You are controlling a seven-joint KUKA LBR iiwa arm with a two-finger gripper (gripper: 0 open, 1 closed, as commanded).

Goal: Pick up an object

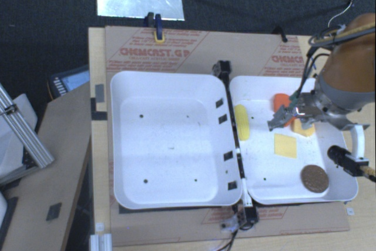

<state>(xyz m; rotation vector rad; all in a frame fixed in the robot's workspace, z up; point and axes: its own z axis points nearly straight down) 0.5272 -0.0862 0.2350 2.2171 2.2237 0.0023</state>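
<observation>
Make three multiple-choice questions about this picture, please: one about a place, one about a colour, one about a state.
1. Where does the brown disc lie?
A. left bin
B. right bin, near corner
C. on the cardboard

2. What colour is the long piece beside the divider between the bins?
A. yellow
B. blue
C. green

3. What is the arm doing?
A. parked outside the bins
B. reaching over the left bin
C. reaching over the right bin

Answers: 1 B, the disc sits at that bin's near right corner. 2 A, it is plainly yellow. 3 C, its pincer is beside the orange object.

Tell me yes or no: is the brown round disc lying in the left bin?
No. The brown disc lies in the right bin, near its front right corner, beside the yellow square.
</observation>
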